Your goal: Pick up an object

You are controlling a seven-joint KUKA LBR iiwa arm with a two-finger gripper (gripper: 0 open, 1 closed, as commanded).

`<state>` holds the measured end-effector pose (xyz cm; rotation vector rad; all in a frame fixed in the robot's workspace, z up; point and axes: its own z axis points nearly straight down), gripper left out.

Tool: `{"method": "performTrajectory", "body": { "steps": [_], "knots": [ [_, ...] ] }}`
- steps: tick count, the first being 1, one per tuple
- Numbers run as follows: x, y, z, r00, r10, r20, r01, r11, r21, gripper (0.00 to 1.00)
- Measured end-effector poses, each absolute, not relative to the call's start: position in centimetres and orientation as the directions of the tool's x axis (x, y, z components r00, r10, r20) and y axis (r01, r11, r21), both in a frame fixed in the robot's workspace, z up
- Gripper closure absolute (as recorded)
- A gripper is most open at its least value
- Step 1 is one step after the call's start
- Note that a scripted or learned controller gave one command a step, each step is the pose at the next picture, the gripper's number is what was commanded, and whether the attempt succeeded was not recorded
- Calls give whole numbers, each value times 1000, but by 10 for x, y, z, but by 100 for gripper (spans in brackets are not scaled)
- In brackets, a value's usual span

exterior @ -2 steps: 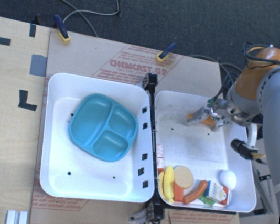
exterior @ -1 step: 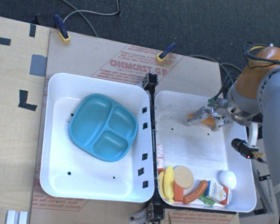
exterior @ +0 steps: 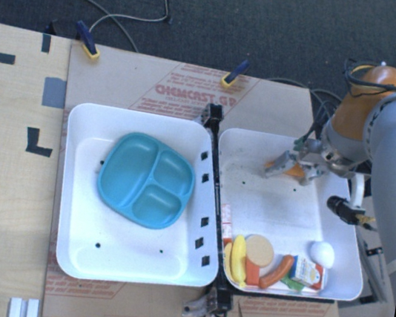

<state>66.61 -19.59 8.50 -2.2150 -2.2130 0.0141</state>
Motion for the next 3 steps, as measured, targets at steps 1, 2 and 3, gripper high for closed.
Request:
{"method": "performTrajectory", "body": {
  "steps": [1,2,3],
  "knots": [
    [667,-198,85,-1,1000,2,1000,1,-13,0],
    [666,-201,95,-1,1000,-4,1000,1,-16,100],
    [665,-167,85,1,1000,-4,1000,-1,-14,100]
  ]
}}
